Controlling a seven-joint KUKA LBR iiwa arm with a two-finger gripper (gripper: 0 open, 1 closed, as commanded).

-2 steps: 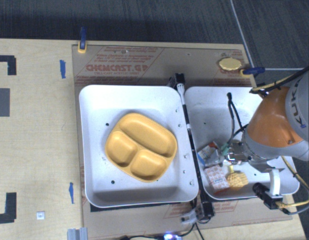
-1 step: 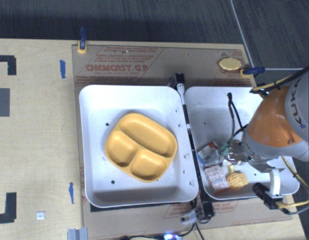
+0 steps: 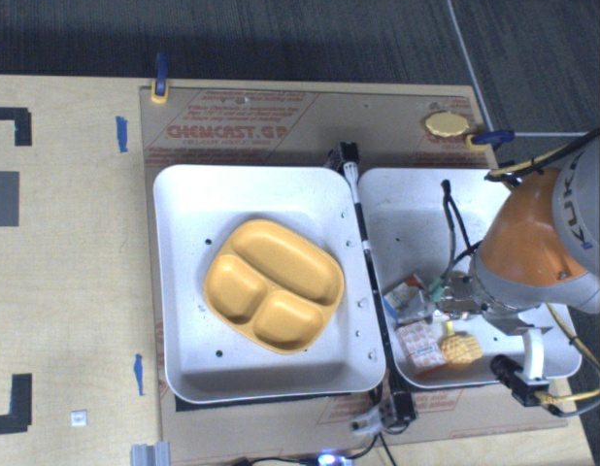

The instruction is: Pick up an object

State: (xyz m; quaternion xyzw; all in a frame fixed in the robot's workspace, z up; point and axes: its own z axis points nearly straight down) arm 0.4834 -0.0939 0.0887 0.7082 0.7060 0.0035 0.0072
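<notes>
Two shallow white bins sit side by side on your bench. The left white bin (image 3: 174,260) holds one big yellow plastic tray with three dips (image 3: 273,284), lying upside down in the middle. The right white bin (image 3: 407,192) holds a small heap of things at about 7 o'clock in that bin: a crinkly clear wrapper with red print (image 3: 407,297), a flat packet with a speckled picture on it (image 3: 419,344), and a round yellow waffle-like biscuit (image 3: 460,349) just beside the packet.

Your grey arm with the orange band (image 3: 533,246) comes in from 3 o'clock and hangs over the right bin. The gripper (image 3: 453,299) is low over the heap, near the wrapper. You cannot tell from here how its tips are set, because the arm's body is in the way. Nothing can be seen held in it.

So the job looks only partly done. The arm is at the heap, which is the reaching part. The grab and the lift are still to do, as far as you can see. All three small things lie on the bin floor. The thing most likely to be picked is the wrapper or the biscuit, since they are closest to the gripper.
</notes>
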